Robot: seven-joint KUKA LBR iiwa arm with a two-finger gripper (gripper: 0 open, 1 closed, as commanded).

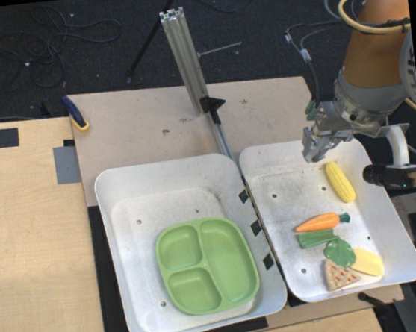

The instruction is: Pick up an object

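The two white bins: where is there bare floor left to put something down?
Right bin: bare along its left half, beside the divider, and below the gripper. Its lower right is crowded: corn, carrot, green pieces, waffle. Left bin: bare strip above and left of the green tray.

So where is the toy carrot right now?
The carrot lies in the right bin, near its middle, just above a green vegetable and below-left of the yellow corn.

The gripper hung over the right bin, just beside the corn cob. A carrot lay nearer. The left bin held a green tray.
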